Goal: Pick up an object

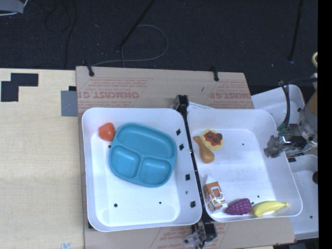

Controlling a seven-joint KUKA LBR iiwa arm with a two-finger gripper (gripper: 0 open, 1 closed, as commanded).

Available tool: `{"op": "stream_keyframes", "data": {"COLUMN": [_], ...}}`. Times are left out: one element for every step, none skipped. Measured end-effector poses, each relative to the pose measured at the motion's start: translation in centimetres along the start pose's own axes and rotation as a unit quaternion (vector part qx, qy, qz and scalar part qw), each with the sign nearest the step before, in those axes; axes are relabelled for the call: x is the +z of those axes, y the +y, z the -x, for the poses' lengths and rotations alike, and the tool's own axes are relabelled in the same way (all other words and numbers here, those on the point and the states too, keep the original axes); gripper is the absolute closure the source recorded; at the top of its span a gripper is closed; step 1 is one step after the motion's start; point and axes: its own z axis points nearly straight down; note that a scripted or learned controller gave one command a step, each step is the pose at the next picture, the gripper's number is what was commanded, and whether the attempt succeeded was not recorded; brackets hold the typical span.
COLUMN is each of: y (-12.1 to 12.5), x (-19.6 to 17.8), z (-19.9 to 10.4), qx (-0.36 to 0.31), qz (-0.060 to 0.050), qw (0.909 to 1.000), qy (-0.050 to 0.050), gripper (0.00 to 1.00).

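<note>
In the right bin (259, 154) lie a brown toy drumstick (204, 150), a yellow pizza slice with red topping (213, 138), an orange-and-white carton (214, 196), a purple grape bunch (239, 207) and a yellow banana (269, 208). My gripper (277, 145) hangs at the right bin's right rim, away from all of them, with nothing seen in it. The left bin (104, 206) holds a blue sectioned plate (141, 154) and a red-orange tomato-like toy (107, 132) at its upper left.
Both bins rest on a cardboard sheet (155, 87) on the wooden bench (36, 154). A black divider clip strip (188, 160) runs between the bins. White equipment and cables (285, 108) stand at the right, beside the arm.
</note>
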Motion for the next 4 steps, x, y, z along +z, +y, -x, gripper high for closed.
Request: {"op": "stream_keyframes", "data": {"y": [0.1,0.6,2.2,3.2], "x": [-0.2,-0.7,-0.8,-1.2], "z": [-4.5,-10.5,-15.3,-20.6], "qx": [-0.001,-0.002,-0.002,-0.002], "qz": [-0.002,-0.002,-0.002,-0.002], "qw": [1.0,1.0,1.0,1.0], "qy": [0.002,0.002,0.001,0.001], "gripper": [1.0,1.0,1.0,1.0]}}
